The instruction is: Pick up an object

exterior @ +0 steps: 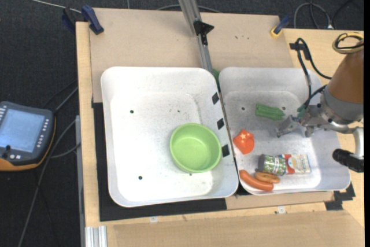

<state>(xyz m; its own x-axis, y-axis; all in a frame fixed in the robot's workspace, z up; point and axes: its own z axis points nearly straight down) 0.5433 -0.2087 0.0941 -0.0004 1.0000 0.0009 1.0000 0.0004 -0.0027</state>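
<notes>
In the right bin (324,182) lie a green, cucumber-like piece (269,111), a red-orange pepper (244,142), a small can with a printed packet (283,163), and a hot dog (257,180) at the front rim. My gripper (296,130) hangs over the right half of this bin, just right of and below the green piece. It is open, with nothing between its fingers. The can lies a short way in front of it.
A lime green bowl (195,147) sits in the left bin (115,101), close to the divider between the bins. A metal pole (191,3) slants down to the bins' back edge. Cables (306,61) trail along the bench at the right.
</notes>
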